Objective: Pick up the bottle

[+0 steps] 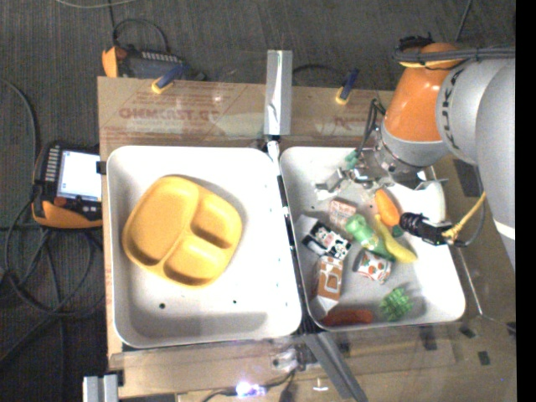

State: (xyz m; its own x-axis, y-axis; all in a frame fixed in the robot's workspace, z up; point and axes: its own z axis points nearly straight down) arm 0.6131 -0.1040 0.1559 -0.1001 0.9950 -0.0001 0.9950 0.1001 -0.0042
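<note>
A small green bottle (360,229) lies on its side in the middle of the right bin (435,304), between a yellow banana (395,247) and a pinkish box (342,210). My gripper (358,171) hangs over the bin's far part, above and slightly behind the bottle, apart from it. The grey and orange arm (427,107) reaches in from the upper right. Nothing can be seen held in the gripper.
Around the bottle lie an orange carrot (387,206), a black-and-white carton (328,239), a brown carton (330,276), a strawberry-print carton (373,266), a green block (395,302) and a red sausage (347,316). The left bin (134,316) holds a yellow divided plate (184,229).
</note>
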